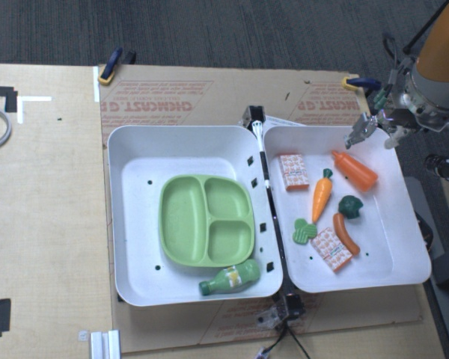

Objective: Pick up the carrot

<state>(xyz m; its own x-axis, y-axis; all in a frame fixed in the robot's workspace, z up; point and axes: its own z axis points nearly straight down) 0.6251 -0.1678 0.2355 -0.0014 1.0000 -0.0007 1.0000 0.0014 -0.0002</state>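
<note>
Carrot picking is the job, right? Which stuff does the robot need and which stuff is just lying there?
Needed for the job:
carrot
gripper

Just lying about:
orange bottle
broccoli
sausage
two snack boxes
small green toy
green divided plate
green bottle

Probably a robotics lab; clamped cardboard (232, 96) under twin white bins (127, 200).

Arm (438, 58) cut off by right edge. Gripper (374, 129) small, blurred; finger state indeterminate. Print on the two cartons (293, 172) illegible.
</note>
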